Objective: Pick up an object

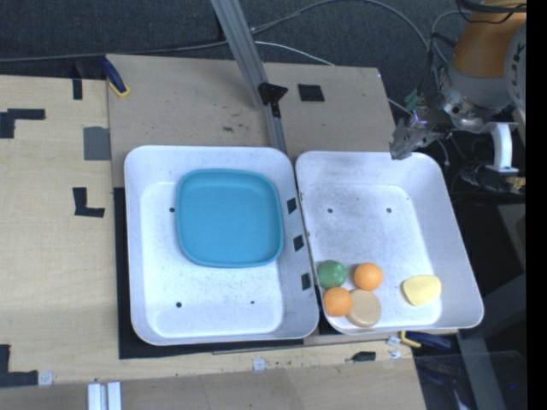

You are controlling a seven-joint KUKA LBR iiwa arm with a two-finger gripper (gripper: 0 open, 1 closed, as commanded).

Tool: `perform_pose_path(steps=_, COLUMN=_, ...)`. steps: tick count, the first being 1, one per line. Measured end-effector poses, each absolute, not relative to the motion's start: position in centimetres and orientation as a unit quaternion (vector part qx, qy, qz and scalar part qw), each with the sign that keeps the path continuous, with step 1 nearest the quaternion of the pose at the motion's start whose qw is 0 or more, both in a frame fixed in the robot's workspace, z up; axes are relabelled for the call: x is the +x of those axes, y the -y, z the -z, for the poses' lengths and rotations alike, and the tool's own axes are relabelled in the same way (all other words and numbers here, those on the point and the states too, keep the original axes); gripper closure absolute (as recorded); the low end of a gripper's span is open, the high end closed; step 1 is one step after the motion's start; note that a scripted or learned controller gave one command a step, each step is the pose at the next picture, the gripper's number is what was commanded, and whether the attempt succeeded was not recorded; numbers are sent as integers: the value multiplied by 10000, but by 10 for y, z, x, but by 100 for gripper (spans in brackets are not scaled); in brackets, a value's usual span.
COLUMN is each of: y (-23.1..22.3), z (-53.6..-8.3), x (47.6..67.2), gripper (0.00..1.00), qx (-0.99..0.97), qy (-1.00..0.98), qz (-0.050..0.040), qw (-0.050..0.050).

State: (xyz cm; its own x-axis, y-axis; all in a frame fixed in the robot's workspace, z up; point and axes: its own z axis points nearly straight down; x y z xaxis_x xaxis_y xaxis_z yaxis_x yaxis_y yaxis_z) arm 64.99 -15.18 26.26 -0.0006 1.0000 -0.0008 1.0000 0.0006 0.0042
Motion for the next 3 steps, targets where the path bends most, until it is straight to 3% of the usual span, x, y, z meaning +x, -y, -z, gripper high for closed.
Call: perform_pose_path(steps=3, y=31, z=-229, x=561, gripper=100, qx=7061, qy=-7081, qz=2, qw=-7)
